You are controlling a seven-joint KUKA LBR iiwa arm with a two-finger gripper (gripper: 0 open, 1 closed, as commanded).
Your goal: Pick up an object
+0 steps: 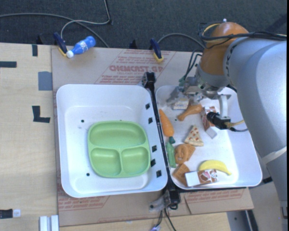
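Here, pincer (182,96) above right bin (243,150), drumstick (191,111) just beside

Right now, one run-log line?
pincer over right bin, upper part | drumstick beside it | green tray in left bin

Arm (260,81) cut off right (large grey body); end effector (185,93) fingers unclear.

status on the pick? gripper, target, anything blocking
Gripper low in right bin's far corner, over the drumstick. Nothing visibly held. Pizza slice, carrot crowd close by.
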